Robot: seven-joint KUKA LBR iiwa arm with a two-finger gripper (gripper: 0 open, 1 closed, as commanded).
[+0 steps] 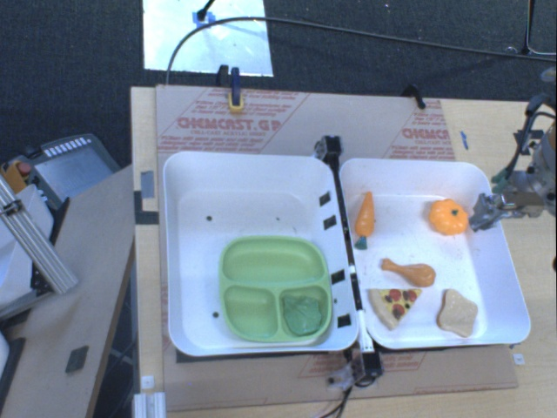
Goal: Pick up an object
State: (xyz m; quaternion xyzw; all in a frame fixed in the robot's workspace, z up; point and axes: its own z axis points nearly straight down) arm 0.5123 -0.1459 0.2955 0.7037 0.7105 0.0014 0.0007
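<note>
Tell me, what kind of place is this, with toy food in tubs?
Most likely a robotics lab or test bench. A robot hand reaches over two white bins holding play food such as a toy carrot and pizza slice, with cables and a handheld control pad beside the bench.

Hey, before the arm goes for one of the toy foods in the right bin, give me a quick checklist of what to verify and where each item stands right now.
1. Gripper near a target: ok, it sits at the right bin's right rim, beside the round orange toy pumpkin.
2. Nothing held yet: cannot tell, the fingers are too small to read.
3. Pumpkin free of neighbours: ok, it sits apart from the orange toy carrot and the tan toy drumstick.
4. Other targets reachable: ok, the toy pizza slice and the beige toy bread piece lie unstacked near the front wall.
5. Green divided plate: ok, it is in the left bin, out of the way.
</note>
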